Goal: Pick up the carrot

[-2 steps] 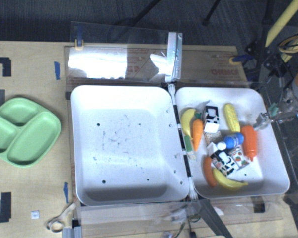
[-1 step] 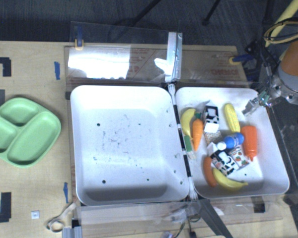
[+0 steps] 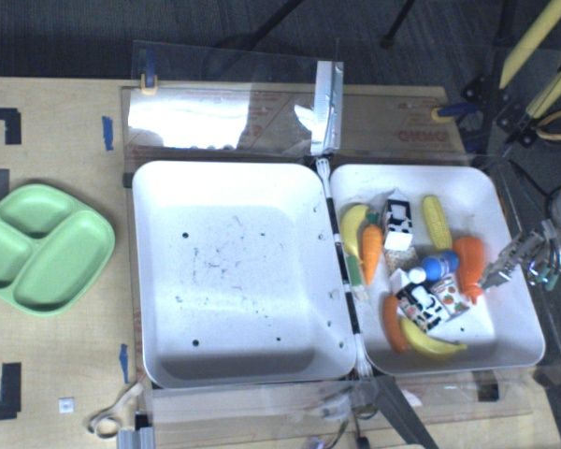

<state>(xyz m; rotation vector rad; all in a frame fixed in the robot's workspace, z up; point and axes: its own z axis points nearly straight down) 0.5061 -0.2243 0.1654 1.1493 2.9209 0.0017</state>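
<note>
Carrot (image 3: 371,253) in right bin (image 3: 519,321), near its left wall, beside banana (image 3: 352,224). Long axis runs top-to-bottom in your view, narrow tip pointing toward near edge. Hand (image 3: 501,267) at right, beside orange pepper (image 3: 469,262); grip state you cannot tell.

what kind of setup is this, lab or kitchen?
Likely a robot lab bench, not a kitchen: two white bins on a taped wooden bench, toy food piled in the right one, and a tripod's legs on dark carpet behind.
</note>
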